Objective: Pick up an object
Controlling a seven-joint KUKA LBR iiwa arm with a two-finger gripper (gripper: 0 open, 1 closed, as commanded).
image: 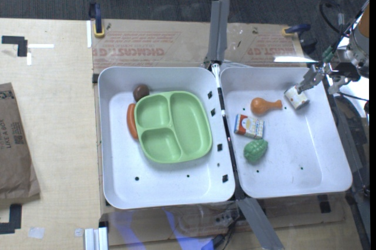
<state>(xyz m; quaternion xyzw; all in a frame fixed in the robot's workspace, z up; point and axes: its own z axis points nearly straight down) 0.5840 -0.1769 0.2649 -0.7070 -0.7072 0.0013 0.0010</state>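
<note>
- The gripper (pixel 306 85), at the right bin's (pixel 317 166) upper right, grasps a small pale blocky object (pixel 296 97) between its fingers.
- An orange drumstick (pixel 265 105), a printed carton (pixel 249 126) and a knobbly green toy (pixel 255 150) lie nearby.

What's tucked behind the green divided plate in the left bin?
Along the green plate's left edge, an orange carrot-like piece and a brown rounded item peek out. The plate covers part of each, so their full shapes stay hidden.
</note>
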